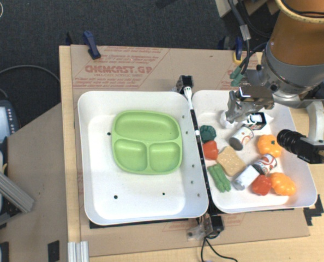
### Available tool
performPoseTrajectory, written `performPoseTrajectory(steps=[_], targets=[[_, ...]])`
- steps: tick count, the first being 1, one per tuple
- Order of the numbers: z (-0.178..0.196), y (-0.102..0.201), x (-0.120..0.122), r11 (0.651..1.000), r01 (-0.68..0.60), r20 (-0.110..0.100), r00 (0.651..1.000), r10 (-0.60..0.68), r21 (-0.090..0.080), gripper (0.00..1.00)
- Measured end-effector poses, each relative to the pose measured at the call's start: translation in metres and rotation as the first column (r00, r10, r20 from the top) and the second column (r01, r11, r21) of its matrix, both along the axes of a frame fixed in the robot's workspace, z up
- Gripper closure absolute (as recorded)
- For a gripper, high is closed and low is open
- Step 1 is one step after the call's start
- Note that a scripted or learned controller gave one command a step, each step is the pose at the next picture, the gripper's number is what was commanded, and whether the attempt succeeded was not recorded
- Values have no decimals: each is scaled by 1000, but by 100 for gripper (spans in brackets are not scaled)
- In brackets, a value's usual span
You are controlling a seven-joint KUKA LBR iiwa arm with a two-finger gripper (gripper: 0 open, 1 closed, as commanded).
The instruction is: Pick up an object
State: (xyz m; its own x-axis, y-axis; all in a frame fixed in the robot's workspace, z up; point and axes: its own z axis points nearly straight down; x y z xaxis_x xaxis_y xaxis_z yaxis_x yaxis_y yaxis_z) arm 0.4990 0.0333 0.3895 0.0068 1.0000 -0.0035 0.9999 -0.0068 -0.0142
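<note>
My gripper (237, 112) hangs over the back of the right bin (298, 201), under the grey wrist and orange band. Just below it lies a small white and grey cylinder (240, 138), and a black and white item (256, 120) sits to its right. The bin also holds a dark green piece (208, 131), a red-orange block (210, 149), a tan cracker (230, 161), a green vegetable (220, 178), a grey-white cylinder (247, 176), a red tomato (261, 185), two orange fruits (268, 145) (282, 183) and a red and white can (268, 161). Nothing shows held by the gripper.
The left bin (96, 190) holds a light green divided plate (147, 142). A black clip (184, 84) sits on the ridge between the bins. A black cylinder on a white bracket (296, 143) juts over the right bin's right side. A blue clamp (91, 44) holds the board's back left.
</note>
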Motion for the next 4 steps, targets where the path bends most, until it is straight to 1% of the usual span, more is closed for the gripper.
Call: performPoseTrajectory(steps=[1, 2, 3, 4], targets=[[-153, -49, -21, 1000, 1, -3, 1000, -1, 3, 100], [-209, -46, -7, 1000, -5, 6, 1000, 5, 4, 100], [-195, -46, -6, 1000, -6, 15, 1000, 6, 4, 100], [-175, 53, -17, 1000, -18, 17, 1000, 18, 8, 100]])
